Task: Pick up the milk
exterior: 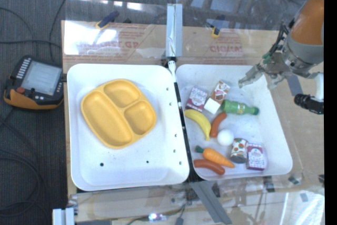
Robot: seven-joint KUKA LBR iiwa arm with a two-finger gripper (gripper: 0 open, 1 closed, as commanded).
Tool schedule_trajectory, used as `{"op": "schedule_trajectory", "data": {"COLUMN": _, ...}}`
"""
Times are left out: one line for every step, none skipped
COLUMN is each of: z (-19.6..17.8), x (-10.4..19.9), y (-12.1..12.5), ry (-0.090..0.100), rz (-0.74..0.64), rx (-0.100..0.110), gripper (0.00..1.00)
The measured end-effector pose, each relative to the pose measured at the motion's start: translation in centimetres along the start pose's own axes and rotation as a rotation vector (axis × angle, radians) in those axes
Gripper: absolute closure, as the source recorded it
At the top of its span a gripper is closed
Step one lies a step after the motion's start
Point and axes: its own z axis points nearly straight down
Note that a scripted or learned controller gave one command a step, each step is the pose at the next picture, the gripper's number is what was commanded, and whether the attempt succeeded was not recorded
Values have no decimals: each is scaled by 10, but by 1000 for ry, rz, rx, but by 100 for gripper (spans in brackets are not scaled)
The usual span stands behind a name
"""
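We see the grey KUKA arm (308,23) with its orange band reaching in from the right, its two-finger gripper (256,76) poised above the upper right part of the right-hand shallow white bin (281,134), its thin fingers (246,80) spread apart and holding nothing. The target, which we take to be the small milk carton with a red and white label (220,90), lies tilted near the top of the bin's cluster of toy food, just beside a second red carton (197,98) and touching a small white block (211,106). Below it a green plastic bottle (239,108) lies on its side, and further down come a yellow banana (199,121), a red sausage (217,124), a white egg (225,137), an orange carrot (217,156), a small can (239,150) and a red box (256,156). The crowding looks the product of loose tipping, not arrangement, so we judge the gripper hangs wide to straddle the carton from above. Open floor lies to the carton's upper right, toward the gripper, and we think that the cleanest approach; the neighbouring carton and the block leave little room on its left and lower sides. The left white bin (89,166) bears a yellow three-compartment plastic plate (118,112), well apart from the work.
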Motion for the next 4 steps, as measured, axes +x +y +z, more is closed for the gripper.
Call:
{"op": "schedule_trajectory", "data": {"z": 62, "x": 70, "y": 31, "ry": -2, "rz": -31, "rx": 1, "gripper": 0}}
{"op": "schedule_trajectory", "data": {"z": 108, "x": 97, "y": 27, "ry": -7, "rz": -22, "rx": -17, "gripper": 0}}
{"op": "schedule_trajectory", "data": {"z": 115, "x": 73, "y": 60, "ry": 1, "rz": 56, "rx": -20, "gripper": 0}}
{"op": "schedule_trajectory", "data": {"z": 103, "x": 75, "y": 62, "ry": -1, "rz": 53, "rx": -25, "gripper": 100}}
